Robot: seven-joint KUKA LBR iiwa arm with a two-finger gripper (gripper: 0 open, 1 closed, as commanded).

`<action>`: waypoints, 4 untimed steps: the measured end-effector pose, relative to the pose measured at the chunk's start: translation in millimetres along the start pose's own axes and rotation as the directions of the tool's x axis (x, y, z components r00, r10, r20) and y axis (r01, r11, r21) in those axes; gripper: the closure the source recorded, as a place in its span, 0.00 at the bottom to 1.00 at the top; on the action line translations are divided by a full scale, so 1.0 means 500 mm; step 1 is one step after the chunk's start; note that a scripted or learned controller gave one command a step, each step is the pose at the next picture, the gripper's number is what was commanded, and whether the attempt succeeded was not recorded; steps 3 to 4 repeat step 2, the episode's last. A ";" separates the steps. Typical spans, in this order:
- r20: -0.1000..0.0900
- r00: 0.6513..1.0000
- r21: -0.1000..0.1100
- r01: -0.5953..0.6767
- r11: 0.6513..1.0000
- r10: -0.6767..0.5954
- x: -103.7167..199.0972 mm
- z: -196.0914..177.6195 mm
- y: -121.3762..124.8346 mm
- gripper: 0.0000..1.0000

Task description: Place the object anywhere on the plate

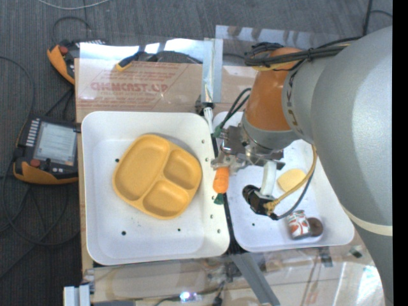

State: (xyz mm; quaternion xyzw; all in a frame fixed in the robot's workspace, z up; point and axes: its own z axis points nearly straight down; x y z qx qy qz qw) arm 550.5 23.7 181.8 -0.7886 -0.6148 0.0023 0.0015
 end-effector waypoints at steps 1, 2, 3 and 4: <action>0.003 0.996 -0.001 0.092 0.996 -0.092 0.122 0.000 0.056 1.00; 0.005 0.996 -0.002 0.091 0.996 -0.091 0.120 -0.001 0.056 0.00; 0.005 0.996 -0.002 0.091 0.996 -0.091 0.120 -0.001 0.056 0.00; 0.005 0.996 -0.002 0.091 0.996 -0.091 0.120 -0.001 0.056 0.00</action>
